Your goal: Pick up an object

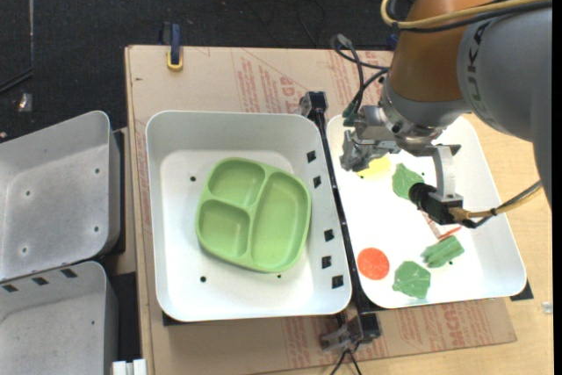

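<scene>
Two shallow white bins sit side by side on the bench: the left bin (167, 189) and the right bin (492, 259), the arm (439, 39) reaching in over the latter from your right.

Largest item: a green divided plate (255, 215), lying flat near the middle of the left bin, well apart from the arm.

Next, in the right bin: the gripper (362, 155) hangs low over the bin's upper left corner, just above a yellow patch (376, 169) that you can only partly see. You cannot tell from this slant whether the gripper is wide or narrow, and nothing shows between its tips.

Smaller items in the right bin: a green piece (406, 181) beside the gripper; a second green piece (411, 278) and a third (444, 252) near the bottom edge; an orange disc (374, 263) lying flat at lower left.

Judgement on the step: you appear to be at the approach to the yellow item. To do it well, centre the tips over it, keep clear of the bin wall close on the left, and descend straight. Since the item is mostly hidden, confirm something rises with the gripper before counting the pick as made.
</scene>
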Controlling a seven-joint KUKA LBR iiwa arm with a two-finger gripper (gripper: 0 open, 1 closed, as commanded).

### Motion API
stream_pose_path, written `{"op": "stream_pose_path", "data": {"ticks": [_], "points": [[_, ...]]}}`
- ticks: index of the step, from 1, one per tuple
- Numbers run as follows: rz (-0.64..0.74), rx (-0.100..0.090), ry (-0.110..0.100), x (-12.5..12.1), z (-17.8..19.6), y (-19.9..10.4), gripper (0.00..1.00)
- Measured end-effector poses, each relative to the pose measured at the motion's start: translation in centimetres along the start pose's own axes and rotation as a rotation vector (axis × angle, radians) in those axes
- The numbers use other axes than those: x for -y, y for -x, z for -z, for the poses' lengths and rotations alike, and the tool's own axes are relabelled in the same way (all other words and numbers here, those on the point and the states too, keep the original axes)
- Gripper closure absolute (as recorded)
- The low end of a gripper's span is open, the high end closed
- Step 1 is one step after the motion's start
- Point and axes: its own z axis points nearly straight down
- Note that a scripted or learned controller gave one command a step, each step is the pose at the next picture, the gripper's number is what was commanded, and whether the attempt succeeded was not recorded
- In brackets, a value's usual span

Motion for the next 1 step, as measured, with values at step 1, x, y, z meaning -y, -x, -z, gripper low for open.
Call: {"op": "stream_pose_path", "data": {"ticks": [1], "points": [[0.000, 0.001, 0.000, 0.31, -1.19, -5.73, 1.00]]}}
